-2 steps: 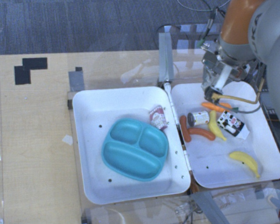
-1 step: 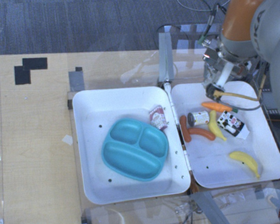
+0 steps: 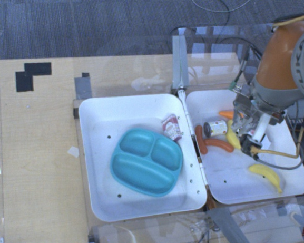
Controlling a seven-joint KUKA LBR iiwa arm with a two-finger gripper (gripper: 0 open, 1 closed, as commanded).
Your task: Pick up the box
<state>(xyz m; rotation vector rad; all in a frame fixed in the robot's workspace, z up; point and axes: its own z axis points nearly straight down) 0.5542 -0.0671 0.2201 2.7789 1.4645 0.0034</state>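
Camera view from above the table [image 3: 40, 170]: nearest the lens, a banana [image 3: 266, 176] lies by the near right corner of the right bin [image 3: 229, 188], while a teal divided plate [image 3: 147, 161] takes up most of the left bin [image 3: 99, 149]. Farther back, the gripper [image 3: 244, 134] hangs low over the right bin, just beside a second banana [image 3: 231, 135] and near two sausages [image 3: 218, 145], a can [image 3: 214, 127] and a carrot [image 3: 226, 114]. Whether it is open or closed cannot be told from this angle, and nothing is seen in its grasp. The box [image 3: 171, 127], a small red-and-white pack, sits across the divide in the left bin. It is at the plate's far right edge, close against the wall the two bins share, and appears tilted rather than flat. The grey, orange-banded arm [image 3: 281, 62] reaches in from the right and bends steeply down at the wrist. On this evidence the task stands at the approach stage, the box untouched. The next move appears to call for a shift leftward over the shared wall. A descent squared to the box's narrow sides would follow, clear of the plate rim and the bin wall.
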